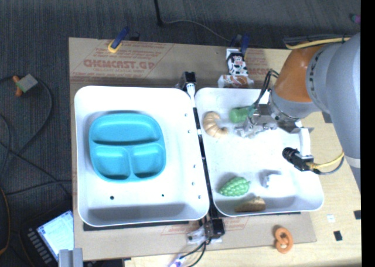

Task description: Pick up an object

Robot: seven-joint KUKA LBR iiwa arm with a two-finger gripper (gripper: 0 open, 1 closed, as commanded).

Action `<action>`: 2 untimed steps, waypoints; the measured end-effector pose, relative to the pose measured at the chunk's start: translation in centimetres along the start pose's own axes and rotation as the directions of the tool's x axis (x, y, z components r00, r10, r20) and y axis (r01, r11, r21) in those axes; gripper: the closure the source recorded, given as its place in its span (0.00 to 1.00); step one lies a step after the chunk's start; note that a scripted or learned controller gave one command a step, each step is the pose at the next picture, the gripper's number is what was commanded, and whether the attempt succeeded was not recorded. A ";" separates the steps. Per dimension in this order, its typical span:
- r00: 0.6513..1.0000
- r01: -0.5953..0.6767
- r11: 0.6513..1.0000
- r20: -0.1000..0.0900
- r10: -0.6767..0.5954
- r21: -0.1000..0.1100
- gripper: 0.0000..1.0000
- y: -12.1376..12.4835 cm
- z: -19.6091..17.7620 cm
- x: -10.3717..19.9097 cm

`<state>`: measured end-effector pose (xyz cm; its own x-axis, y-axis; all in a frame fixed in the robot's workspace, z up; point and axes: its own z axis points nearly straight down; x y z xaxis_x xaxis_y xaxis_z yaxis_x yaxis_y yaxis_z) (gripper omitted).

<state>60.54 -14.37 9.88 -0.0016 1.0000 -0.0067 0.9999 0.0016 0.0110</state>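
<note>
So the arm comes in from the right and its end effector [253,125] is down in the back part of the right bin [304,201], just beside a small green object [238,114] that sits near the bin's far wall. Honestly can't tell whether it's open or clamped on anything, that area is a grey blur of metal parts and the green piece is partly tucked behind them.

Other stuff in that same bin: a croissant-looking tan pastry [214,123] just to the left of the green thing, close to the divider between the bins. Toward the front there's a bumpy green bunch of grapes [235,187], a brown bread-ish piece [252,204] right at the front wall, and a small grey object [269,177] a bit to the right of the grapes.

Left bin [82,143] has a blue divided plate [126,146] lying flat in the middle of it, three compartments.

Out on the surface [117,61], an orange pretzel-shaped toy [283,238] sits in front of the right bin, apart from it.
</note>
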 end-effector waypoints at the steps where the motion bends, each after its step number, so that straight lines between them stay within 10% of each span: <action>1: 1.000 0.002 1.000 -0.006 -0.002 0.007 1.00 6.5 -8.7 6.7; 2: 1.000 0.001 1.000 -0.008 -0.001 0.011 1.00 3.2 -12.1 15.9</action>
<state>63.58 1.64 21.93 -0.0028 1.0000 0.0010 1.0000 0.0028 0.0004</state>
